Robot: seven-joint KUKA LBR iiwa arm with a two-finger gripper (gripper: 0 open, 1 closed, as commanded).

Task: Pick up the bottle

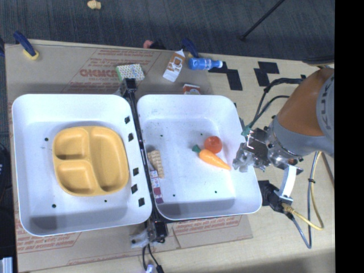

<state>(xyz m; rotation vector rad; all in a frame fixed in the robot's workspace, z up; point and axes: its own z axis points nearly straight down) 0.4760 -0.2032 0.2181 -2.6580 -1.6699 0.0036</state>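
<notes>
Hovering at the right rim of the right bin, my pincer sits just beside the carrot and the red tomato; whether it's spread or pressed together, I cannot tell. The bottle, blue, lies on the table beyond the bins, well apart from me. Over in the left bin rests a yellow divided tray.
</notes>
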